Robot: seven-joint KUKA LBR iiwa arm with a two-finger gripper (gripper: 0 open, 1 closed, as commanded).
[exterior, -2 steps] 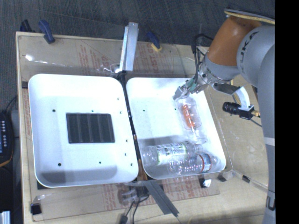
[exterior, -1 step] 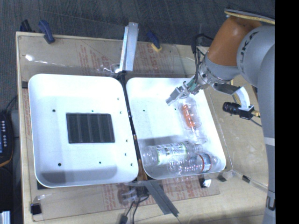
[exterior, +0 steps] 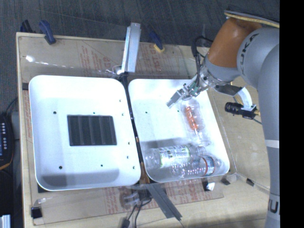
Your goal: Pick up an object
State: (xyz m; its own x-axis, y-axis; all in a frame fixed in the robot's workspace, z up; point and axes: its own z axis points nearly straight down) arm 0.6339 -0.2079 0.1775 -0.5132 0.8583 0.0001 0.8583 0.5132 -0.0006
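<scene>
Bins: 2, white; L bin point(exterior: 42, 94) w/ 1 dark ridged tray point(exterior: 91, 130); R bin point(exterior: 147, 94) w/ 3 clear plastic bottles point(exterior: 178, 161); 1 gripper point(exterior: 183, 95) over R bin, finger state can't tell.

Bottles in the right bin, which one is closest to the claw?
The clear bottle with orange inside, lying just below the claw. The two other bottles lie side by side at the bin's near edge.
</scene>
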